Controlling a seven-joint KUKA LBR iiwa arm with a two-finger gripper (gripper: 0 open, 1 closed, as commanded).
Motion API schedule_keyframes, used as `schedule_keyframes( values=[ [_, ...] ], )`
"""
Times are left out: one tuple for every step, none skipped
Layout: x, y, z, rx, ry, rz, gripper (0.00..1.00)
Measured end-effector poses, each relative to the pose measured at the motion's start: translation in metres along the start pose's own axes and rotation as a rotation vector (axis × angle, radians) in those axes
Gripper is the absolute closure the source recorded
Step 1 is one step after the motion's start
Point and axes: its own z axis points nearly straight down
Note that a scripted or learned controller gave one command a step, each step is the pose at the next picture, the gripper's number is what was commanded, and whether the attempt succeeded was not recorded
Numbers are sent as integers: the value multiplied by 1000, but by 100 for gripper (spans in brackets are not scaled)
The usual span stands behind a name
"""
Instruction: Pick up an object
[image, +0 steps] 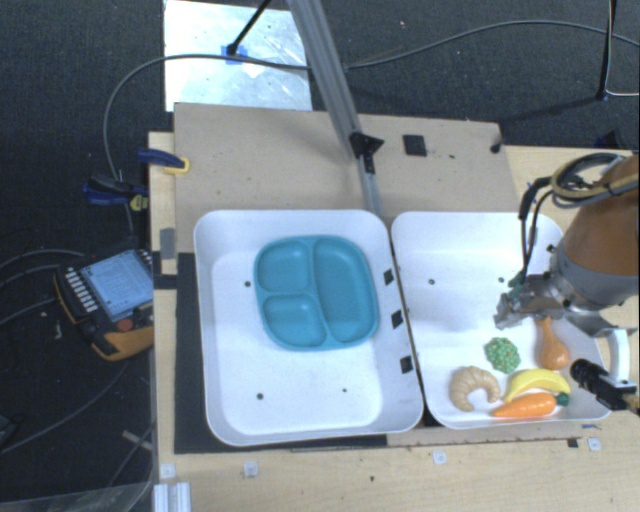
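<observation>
Green knobbly toy broccoli (502, 353) sits just below the jaws (512, 310), near a tan croissant (474, 386). Jaw spread: cannot tell. Risk: descending off-centre, nudging it into neighbours.

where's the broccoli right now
The broccoli lies in the right bin, near its lower right corner, just above the croissant and banana, left of the drumstick.
</observation>
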Motion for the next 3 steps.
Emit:
schedule_keyframes(
  values=[
    [-4, 12, -54, 0, 0, -1, 100],
    [-5, 13, -67, 3, 1, -1, 100],
    [57, 36, -67, 3, 4, -8, 100]
  ],
)
